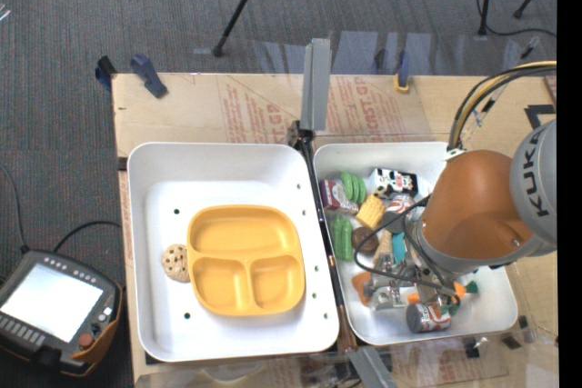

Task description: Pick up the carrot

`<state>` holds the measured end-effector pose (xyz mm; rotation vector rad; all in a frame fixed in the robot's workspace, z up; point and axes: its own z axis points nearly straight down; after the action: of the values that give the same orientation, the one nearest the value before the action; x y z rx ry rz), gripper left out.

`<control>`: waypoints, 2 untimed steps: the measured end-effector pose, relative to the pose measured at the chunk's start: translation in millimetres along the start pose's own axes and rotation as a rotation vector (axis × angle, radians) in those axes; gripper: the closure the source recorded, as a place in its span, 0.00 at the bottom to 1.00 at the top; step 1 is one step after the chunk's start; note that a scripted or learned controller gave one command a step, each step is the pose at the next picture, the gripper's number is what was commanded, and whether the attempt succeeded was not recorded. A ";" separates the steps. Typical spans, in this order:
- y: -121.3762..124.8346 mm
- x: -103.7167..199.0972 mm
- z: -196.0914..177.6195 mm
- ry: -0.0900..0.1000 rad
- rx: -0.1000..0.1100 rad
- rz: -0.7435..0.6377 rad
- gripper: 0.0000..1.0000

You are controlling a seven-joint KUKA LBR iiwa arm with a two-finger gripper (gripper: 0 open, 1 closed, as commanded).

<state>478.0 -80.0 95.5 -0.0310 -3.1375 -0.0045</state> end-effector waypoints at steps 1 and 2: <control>-47.9 -9.5 -122.1 -0.015 0.005 0.008 1.00; -46.7 -7.3 -117.5 -0.004 0.002 0.008 0.00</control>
<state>484.8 -127.2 212.8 -0.0430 -3.1415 -0.0021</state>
